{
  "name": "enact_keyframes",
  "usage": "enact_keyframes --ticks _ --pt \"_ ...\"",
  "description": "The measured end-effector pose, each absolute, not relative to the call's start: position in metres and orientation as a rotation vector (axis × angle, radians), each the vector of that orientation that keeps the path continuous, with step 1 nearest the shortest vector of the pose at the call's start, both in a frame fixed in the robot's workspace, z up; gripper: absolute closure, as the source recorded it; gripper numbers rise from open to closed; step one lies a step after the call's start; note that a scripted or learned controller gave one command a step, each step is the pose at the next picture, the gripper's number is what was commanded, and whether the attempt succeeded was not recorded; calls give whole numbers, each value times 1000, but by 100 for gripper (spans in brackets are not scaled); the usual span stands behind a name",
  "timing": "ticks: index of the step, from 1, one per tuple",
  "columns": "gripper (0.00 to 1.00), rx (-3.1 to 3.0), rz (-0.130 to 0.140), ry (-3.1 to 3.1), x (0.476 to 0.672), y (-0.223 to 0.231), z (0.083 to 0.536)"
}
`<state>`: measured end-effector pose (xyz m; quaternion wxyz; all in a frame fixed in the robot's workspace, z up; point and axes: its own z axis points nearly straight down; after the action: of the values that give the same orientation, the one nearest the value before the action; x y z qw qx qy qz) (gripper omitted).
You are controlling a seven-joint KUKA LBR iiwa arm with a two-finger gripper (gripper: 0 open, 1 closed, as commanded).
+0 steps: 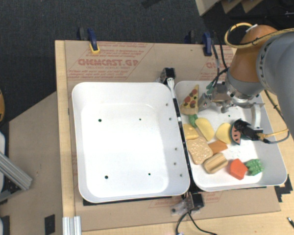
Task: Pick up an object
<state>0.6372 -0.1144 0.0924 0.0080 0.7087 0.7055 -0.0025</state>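
Cables and a clamp [192, 201] are sitting at the near edge of the bench [63, 131], just below where the two bins are meeting. Left bin [122, 141] is lying bare white with a few dark dots. Right bin [269, 173] is holding all the toy food: pizza slice [190, 100] at the far-left corner, a yellow piece [205, 128], cracker [199, 150], bread roll [215, 162], an orange-red block [237, 169] touching a green piece [254, 167], and a watermelon slice [233, 132]. Arm [264, 58] is reaching in from the right, with the pincer [216, 100] hanging over the far end of the right bin, just beside the pizza slice; whether it is spread or pressed together, I cannot tell, the wrist is covering it. Nothing is visibly pinched.

Risk, as I'm judging it: items are crowding each other, so a descent could be nudging a neighbour or catching two. Pizza slice is sitting against the bin wall, which could be blocking a finger. Black cable near the watermelon could be snagging.
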Motion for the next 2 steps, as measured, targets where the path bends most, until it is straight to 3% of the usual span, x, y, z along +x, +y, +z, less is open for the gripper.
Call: enact_keyframes --ticks 1,2 --pt "0 2225 -3 2217 594 -102 86" --pt "0 2228 -4 2223 525 -92 85"
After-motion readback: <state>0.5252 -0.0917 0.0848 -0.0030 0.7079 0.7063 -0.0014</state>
